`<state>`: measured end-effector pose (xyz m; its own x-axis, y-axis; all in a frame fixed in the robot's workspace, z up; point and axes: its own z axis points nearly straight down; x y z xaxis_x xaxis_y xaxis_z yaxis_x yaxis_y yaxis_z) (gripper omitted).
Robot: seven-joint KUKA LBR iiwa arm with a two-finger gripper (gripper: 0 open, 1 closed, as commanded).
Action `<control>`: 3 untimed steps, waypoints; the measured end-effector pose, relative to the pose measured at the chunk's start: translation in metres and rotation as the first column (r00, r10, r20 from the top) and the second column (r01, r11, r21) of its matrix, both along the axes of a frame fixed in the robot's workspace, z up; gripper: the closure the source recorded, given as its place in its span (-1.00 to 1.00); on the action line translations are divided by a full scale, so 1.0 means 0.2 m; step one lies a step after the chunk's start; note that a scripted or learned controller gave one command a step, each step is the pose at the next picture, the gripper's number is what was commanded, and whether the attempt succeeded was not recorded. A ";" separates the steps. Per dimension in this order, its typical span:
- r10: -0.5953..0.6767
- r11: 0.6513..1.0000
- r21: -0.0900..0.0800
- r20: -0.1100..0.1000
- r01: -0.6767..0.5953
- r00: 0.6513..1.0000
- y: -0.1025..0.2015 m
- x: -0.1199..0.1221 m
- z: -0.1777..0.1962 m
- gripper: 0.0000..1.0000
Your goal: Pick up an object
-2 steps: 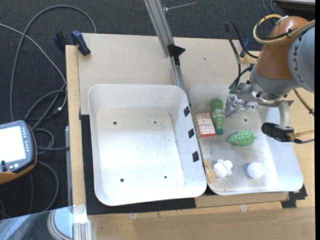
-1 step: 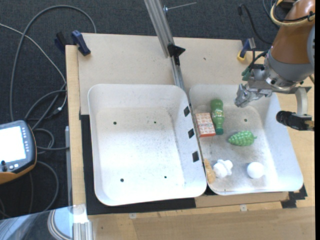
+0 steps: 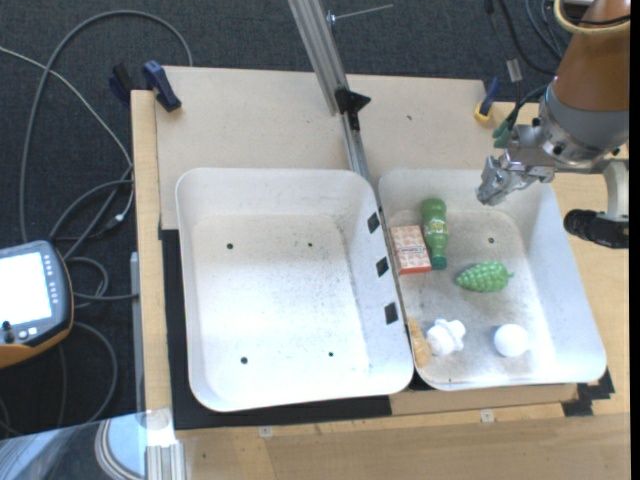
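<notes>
Hovering above the right white plastic bin, the metal gripper, jaws' state unclear, needed a straight descent onto the green plastic bottle.

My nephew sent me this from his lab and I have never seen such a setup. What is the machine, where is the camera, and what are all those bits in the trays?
This is one camera fixed above a workbench, looking down at a slant. The grey and orange machine at the upper right is a robot arm; a program moves it, and its job is to pick up an object. Its gripper hangs over the far edge of the right bin, and nothing shows between its tips.

Two shallow white bins sit side by side. In the right bin lie a green bottle, a small orange-red box beside it, a bumpy green object, a white ball and a small white piece. The left bin sits next to it.
</notes>
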<state>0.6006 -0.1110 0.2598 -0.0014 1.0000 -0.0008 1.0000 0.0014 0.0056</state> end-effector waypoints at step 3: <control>0.006 1.000 0.004 -0.009 -0.006 1.000 0.86 -0.12 0.00 1.00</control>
